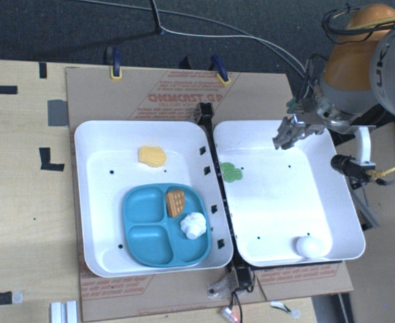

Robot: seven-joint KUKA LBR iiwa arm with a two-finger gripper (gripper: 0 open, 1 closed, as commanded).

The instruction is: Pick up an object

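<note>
Jaws hover at the upper right of the frame over the right bin, empty (apart or together, I cannot tell). Nearest target: green piece, centre frame by the divider; best descend squarely over it.

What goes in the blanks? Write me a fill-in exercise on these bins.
1. The green piece lies in the ___ bin.
2. The waffle rests on the ___ tray.
3. The white ball sits near the right bin's ___ edge.
4. The gripper hangs over the ___ bin.

Answers: right; blue; front; right
</note>
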